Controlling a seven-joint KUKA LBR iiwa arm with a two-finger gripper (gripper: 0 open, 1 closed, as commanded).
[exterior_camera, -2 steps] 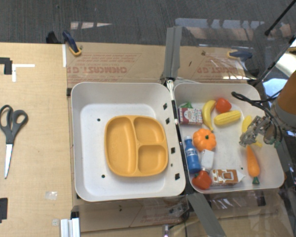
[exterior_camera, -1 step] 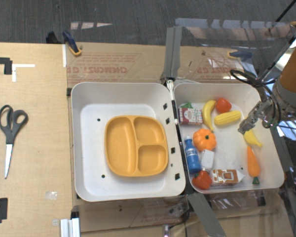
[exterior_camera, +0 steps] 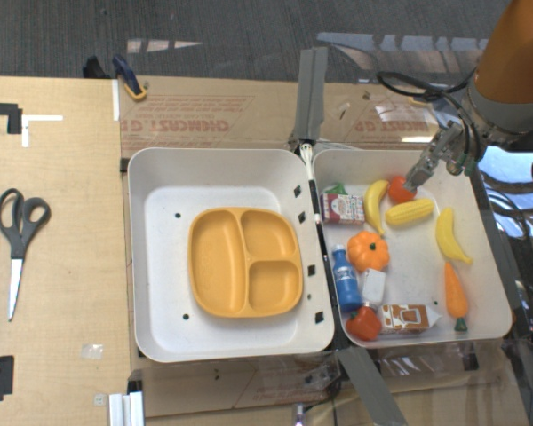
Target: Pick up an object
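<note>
one corn cob just below-left of the jaws

one gripper (exterior_camera: 419,177) hangs over the upper part of the right bin (exterior_camera: 490,238), its thin dark tip slanting down and to the left from the wrist at the view's upper right. whether the jaws are open or closed cannot be told; nothing shows between them. touching or just beside the tip sits a small red tomato (exterior_camera: 400,189), and just below that lies the corn cob (exterior_camera: 409,212), the likeliest pick. its long axis runs nearly left to right across the view, tilted up a little at the right end, so the jaws would best close across its short width. a banana (exterior_camera: 376,204) stands upright against the cob's left end, crowding that side. further out lie a second banana (exterior_camera: 450,236), a pumpkin (exterior_camera: 369,249) and a carrot (exterior_camera: 456,293). the left bin (exterior_camera: 151,238) holds a yellow divided plate (exterior_camera: 246,263), and scissors (exterior_camera: 18,238) rest on the bench (exterior_camera: 53,327).
</note>
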